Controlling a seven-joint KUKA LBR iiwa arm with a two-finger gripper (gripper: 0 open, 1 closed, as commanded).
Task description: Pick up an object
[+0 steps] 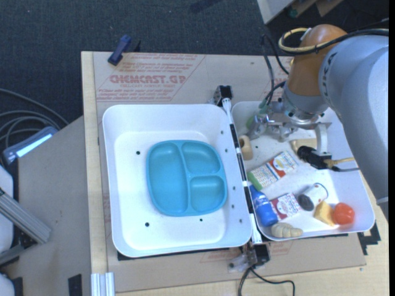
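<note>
Nearest you, the blue divided plate (186,177) lies in the left bin (123,134), while right of it the gripper (278,123) hovers, grip unreadable.

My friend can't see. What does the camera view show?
A grey robot arm with an orange band reaches into the right white bin of small toys and packets. The left white bin holds a blue divided plastic plate.
</note>
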